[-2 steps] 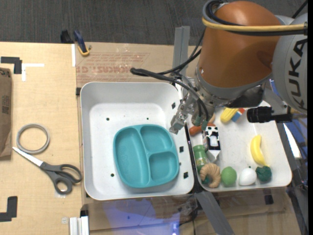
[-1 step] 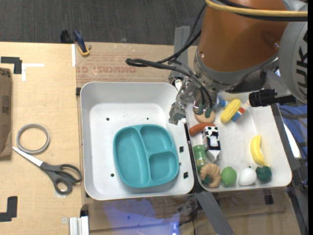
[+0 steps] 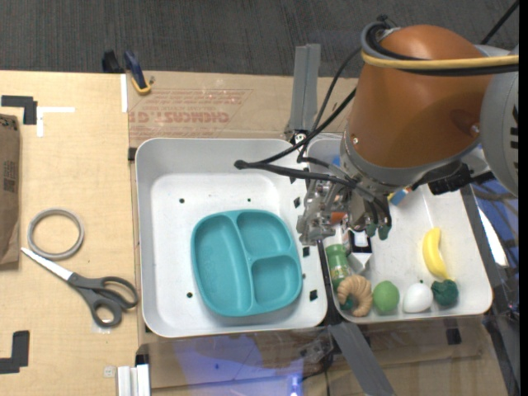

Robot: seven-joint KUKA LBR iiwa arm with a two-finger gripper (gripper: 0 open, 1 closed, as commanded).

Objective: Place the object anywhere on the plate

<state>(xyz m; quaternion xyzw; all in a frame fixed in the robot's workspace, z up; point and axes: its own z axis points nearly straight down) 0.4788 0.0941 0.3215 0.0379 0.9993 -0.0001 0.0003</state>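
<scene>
Green cylindrical bottle (image 3: 337, 261) lies directly below the two-finger gripper (image 3: 337, 221) in the right white bin (image 3: 470, 246), its long axis running toward the near rim. Whether anything is gripped, I cannot tell. Teal divided plastic plate (image 3: 246, 261) sits left of the gripper.
</scene>
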